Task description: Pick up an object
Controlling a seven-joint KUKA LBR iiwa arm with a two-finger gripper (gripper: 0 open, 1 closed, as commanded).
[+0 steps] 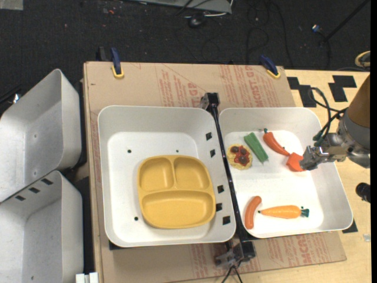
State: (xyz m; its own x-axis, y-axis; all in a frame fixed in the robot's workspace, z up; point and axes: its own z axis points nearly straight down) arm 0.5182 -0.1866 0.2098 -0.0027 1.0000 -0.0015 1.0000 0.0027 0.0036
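Observation:
My gripper (307, 158) reaches in from the right and sits low at the right side of the right bin (330, 217). Its tip touches a small orange-red piece (293, 161) lying on the bin floor. A red chili pepper (274, 141) lies just up and left of that piece. Further left are a green strip (256, 147) and a small round pizza slice (240, 155). Near the bin's front lie a red sausage (252, 211) and an orange carrot (283, 212).
The left bin (118, 134) holds a yellow compartment tray (175, 191). A black divider (222, 170) runs between the two bins. Two white tubs (35, 158) stand off the bench at the left. The arm's grey body (356, 140) overhangs the right bin's edge.

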